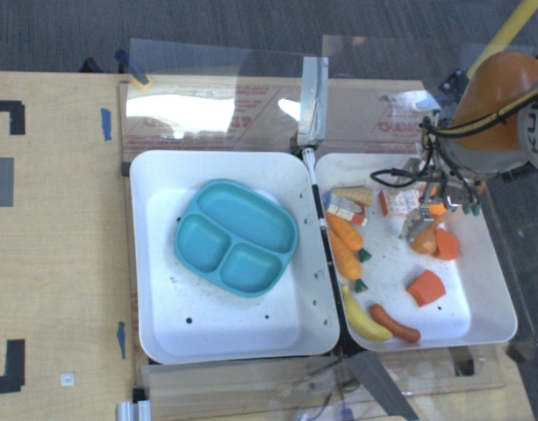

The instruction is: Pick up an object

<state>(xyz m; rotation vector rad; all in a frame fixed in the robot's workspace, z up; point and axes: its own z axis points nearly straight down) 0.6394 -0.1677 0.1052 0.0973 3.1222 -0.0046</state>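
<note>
My gripper (419,224) hangs low over the upper right part of the right bin (492,310), below the grey arm with its orange band (501,82). Directly under and touching it lies a round orange-brown toy (424,241), with an orange-red piece (447,245) beside it on the right. Two carrots (345,239) lie along the bin's left side. A red block (426,288) sits lower right, and a banana (360,317) and a red sausage (395,323) lie at the front. Small printed boxes (346,207) (398,202) rest near the back.
The left bin (154,261) holds a blue divided plate (237,236). A clear plastic screen (216,103) stands behind both bins. Black cables (393,179) loop from the wrist over the back of the right bin. Wooden benchtop (49,235) extends to the left.
</note>
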